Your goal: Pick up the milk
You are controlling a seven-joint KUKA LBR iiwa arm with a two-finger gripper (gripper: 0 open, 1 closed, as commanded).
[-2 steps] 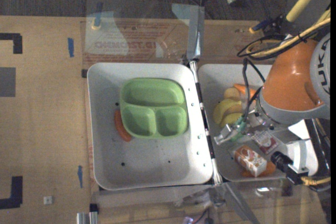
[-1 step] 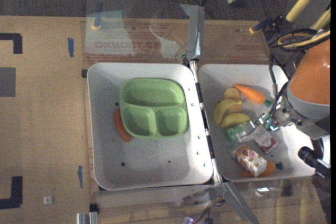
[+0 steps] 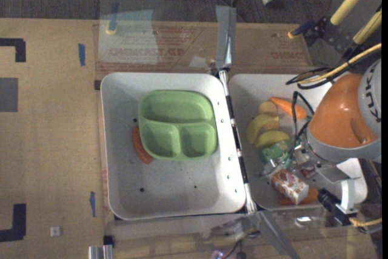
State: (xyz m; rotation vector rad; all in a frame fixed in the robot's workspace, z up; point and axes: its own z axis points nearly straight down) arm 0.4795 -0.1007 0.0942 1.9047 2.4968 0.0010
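Milk, a small carton with a red and white printed face, lay tilted in the right bin, near that bin's front wall. It sat directly at the gripper, just below and a little left of where the arm's wrist came down, and seemed to touch the hardware there. Whether the gripper was apart or together could not be told, since the orange band and grey wrist covered it from above. An orange piece peeked out just right of the carton, under the wrist. A green item lay just up and left of the gripper, touching the carton's upper end. Two yellow banana-like pieces rested further up and left, and a carrot lay above the gripper, near the bin's back. Well to the gripper's left, in the left bin, sat a green divided tray, with an orange strip tucked against its left edge
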